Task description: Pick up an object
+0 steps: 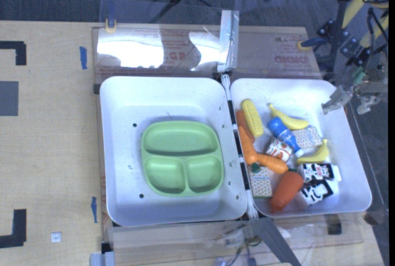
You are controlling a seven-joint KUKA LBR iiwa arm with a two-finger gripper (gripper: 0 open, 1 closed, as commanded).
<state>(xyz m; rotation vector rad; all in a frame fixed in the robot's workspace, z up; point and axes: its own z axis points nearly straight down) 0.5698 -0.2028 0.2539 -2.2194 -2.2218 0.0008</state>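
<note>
The right bin point(355, 166) holds a pile of toy food. In it lie a yellow corn cob point(252, 118), a banana point(289, 120), a blue-capped bottle point(286, 134), a long carrot point(245, 138), a second carrot point(270, 162), a small can point(279, 150), another banana point(318, 153), a fat orange carrot point(286, 190) and a black-and-white box point(318, 182). My gripper point(338, 100) hangs over the bin's far right rim, apart from the pile, with nothing seen in it.
The left bin point(117, 135) holds a green divided plate point(182, 157). A clear screen point(160, 42) and a metal post point(228, 39) stand behind the bins. Cables and stand legs point(358, 42) crowd the far right.
</note>
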